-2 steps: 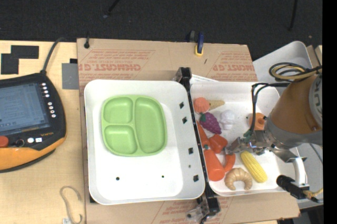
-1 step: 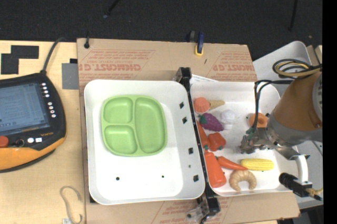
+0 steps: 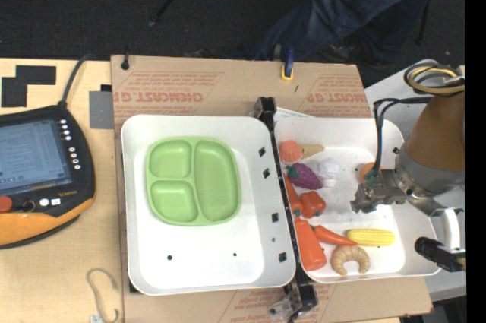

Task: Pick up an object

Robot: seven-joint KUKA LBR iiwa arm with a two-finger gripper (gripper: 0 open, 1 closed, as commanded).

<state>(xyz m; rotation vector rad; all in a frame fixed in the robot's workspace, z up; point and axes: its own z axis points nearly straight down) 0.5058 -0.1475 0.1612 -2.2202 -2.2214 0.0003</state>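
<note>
The right bin point(image 3: 391, 133) holds several toy foods. Along its left side are an ice-cream cone point(image 3: 300, 150), purple grapes point(image 3: 304, 175), a red pepper point(image 3: 310, 202) and a big carrot point(image 3: 310, 244). A pale white piece point(image 3: 331, 168) sits near the middle. At the front lie a slim orange-red piece point(image 3: 332, 235), a yellow corn cob point(image 3: 370, 237) and a croissant point(image 3: 350, 259). My gripper point(image 3: 364, 204) hangs low over the bin's right half, just above the corn, with a small orange item point(image 3: 367, 170) right behind it. I see nothing clearly held.
The left bin point(image 3: 197, 268) carries a green divided plate point(image 3: 194, 181). A teach pendant point(image 3: 38, 169) lies on the bench at far left. Both bins rest on cardboard with a yellow clamp point(image 3: 288, 71) at its back edge. Cables point(image 3: 425, 74) loop at the right.
</note>
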